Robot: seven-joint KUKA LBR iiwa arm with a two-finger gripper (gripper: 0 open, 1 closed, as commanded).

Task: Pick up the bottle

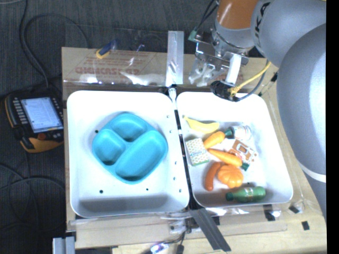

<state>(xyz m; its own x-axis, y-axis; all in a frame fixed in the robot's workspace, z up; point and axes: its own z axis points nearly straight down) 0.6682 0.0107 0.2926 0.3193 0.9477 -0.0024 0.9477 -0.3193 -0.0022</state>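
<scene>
While the arm (265, 15) hangs over the right bin's (275, 142) far rim, its jaws (204, 73) are raised above the desk, and how far they are parted cannot be told. A green bottle (246, 194) lies on its side at that bin's near edge, just beside an orange (231, 176). A blue tray (130, 147) sits in the left bin (85, 194).

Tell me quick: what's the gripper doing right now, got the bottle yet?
Gripper: cannot be told; it hangs above the far rim of the right bin, nothing seen in it. Bottle: lying in that bin's near corner, untouched.
</scene>
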